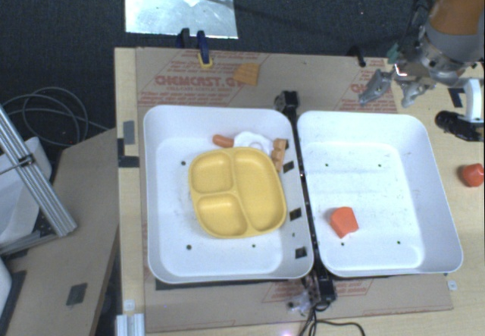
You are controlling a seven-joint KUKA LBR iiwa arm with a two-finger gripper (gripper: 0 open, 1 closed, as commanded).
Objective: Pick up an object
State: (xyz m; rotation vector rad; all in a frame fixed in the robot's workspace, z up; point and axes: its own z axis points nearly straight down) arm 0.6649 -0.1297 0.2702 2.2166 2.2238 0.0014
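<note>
From the fixed camera above, the grey arm with its orange band (458,1) is cut off by the top right corner, so little above the wrist shows. Its jaws (392,89) hang over the cardboard-covered desk (318,76) just beyond the far rim of the right-hand shallow white bin (379,198) — the two fingers stand apart with nothing between them.

In that right bin, toward its near left part, lies a small orange block (344,221), tilted so its longer side runs roughly from near left to far right; its exact shape is hard to make out.

To the left of that bin, the left white bin (163,198) holds a yellow three-compartment plastic tray (236,193). The tray partly hides a white round piece (252,142) behind it; a small orange sausage-like item (223,141) and a tan piece (280,151) lie beside it — too small to identify.

Right of the right bin, another small orange-red object (471,174) sits on the desk, cropped by the edge.
</note>
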